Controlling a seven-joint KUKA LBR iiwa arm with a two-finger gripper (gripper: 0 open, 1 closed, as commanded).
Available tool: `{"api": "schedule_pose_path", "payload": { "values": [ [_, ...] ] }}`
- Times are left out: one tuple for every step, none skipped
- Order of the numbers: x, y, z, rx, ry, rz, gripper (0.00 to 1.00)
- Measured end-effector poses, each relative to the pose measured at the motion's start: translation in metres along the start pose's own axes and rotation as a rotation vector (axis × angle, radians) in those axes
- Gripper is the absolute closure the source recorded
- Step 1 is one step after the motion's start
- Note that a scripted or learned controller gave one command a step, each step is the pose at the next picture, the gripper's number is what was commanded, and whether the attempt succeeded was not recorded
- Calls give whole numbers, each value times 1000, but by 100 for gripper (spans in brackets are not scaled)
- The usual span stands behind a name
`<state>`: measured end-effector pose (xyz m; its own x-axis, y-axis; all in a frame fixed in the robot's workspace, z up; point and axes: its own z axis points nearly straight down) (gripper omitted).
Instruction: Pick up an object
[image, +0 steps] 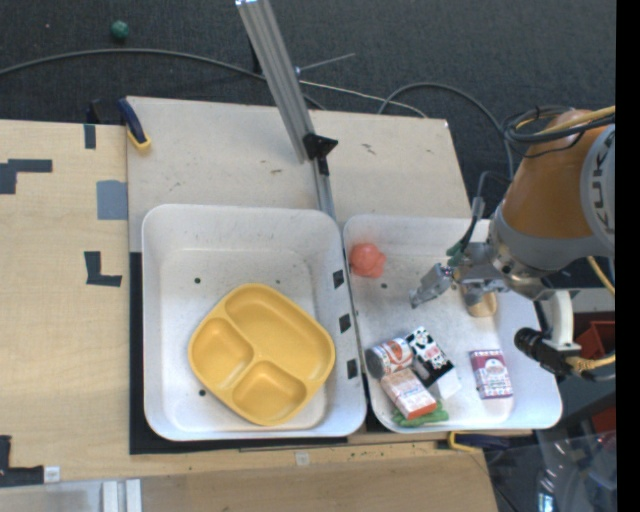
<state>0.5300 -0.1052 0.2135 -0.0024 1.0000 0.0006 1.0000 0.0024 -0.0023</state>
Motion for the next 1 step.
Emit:
{"api": "schedule_pose_path", "payload": {
  "values": [
    [0,0,0,0,0,0,0]
  ]
}}
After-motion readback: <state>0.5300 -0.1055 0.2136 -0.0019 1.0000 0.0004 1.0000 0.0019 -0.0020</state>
